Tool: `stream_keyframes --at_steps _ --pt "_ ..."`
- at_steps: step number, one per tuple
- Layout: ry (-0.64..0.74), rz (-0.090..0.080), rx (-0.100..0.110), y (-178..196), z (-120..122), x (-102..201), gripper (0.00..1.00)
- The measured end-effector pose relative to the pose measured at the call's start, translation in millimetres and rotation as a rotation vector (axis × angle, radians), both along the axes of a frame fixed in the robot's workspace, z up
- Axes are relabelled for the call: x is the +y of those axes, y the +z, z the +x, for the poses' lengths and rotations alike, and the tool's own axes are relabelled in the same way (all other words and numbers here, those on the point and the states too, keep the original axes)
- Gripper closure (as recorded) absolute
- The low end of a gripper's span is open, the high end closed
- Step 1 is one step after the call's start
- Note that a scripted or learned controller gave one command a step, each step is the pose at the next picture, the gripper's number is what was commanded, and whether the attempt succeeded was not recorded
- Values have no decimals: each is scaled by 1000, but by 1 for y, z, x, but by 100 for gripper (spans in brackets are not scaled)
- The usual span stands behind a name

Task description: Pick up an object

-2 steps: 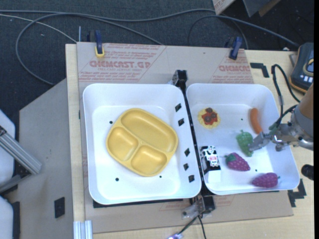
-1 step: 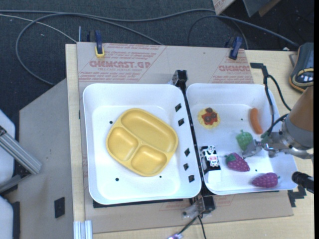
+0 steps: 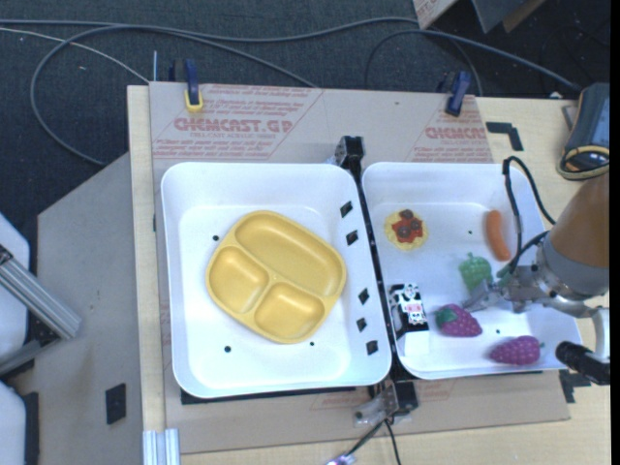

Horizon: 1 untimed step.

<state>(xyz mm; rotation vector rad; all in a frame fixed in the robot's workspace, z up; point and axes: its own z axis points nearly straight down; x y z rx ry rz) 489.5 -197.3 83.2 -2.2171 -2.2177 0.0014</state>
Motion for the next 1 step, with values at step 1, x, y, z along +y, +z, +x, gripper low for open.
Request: stream_keyframes --at_steps 1 --pt "-1 -1 -4 13 1 -1 100"
